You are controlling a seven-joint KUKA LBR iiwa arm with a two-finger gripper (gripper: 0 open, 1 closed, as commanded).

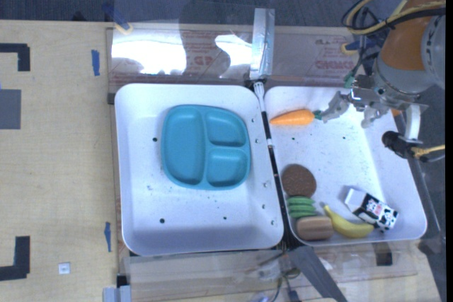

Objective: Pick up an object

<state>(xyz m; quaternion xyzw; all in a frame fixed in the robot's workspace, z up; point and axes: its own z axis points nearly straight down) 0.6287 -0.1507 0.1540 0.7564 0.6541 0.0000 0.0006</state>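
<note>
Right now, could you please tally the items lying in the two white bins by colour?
Blue: 1, the divided plate in the left bin.
Orange: 1, the carrot.
Brown: 2, the round cookie and the bread roll.
Green: 1, the ridged green piece.
Yellow: 1, the banana.
Black and white: 1, the small carton.
Total: 7

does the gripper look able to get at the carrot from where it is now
Probably yes. The carrot lies alone at the far side of the right bin, with bare floor around it, and the gripper hovers just to its right, nothing between them.
</note>
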